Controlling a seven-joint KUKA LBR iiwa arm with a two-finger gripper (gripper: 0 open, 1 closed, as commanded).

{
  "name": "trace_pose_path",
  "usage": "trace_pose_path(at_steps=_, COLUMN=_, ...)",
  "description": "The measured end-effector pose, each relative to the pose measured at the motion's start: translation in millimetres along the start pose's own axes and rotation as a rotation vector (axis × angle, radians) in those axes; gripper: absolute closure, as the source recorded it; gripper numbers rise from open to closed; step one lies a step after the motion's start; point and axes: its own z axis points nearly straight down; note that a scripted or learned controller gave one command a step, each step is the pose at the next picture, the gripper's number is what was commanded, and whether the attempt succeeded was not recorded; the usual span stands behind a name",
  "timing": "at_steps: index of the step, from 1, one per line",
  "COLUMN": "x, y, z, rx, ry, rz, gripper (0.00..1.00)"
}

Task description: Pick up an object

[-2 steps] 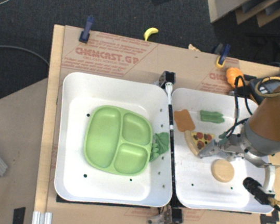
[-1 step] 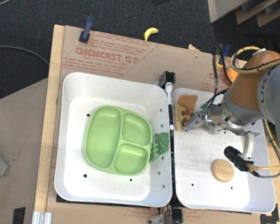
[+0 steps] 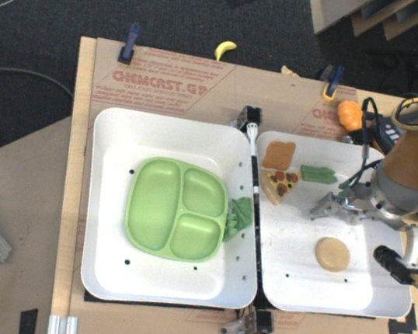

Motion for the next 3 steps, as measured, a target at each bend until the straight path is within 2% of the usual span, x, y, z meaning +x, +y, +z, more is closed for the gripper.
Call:
trace_pose_path(at_steps=1, x=92, y=-58, z=-102, rx=0.001, ry=0.003, rz=-0.008, gripper=0.0)
trace_pose_path(at_steps=2, x=89, y=-54, z=-110, rx=-0.005, ry=0.001, rz=-0.007, gripper=1.0)
trace_pose_path(at_steps=3, x=126, y=-100, z=-99, rx=0.003, ry=0.004, rz=-0.008, gripper=1.0)
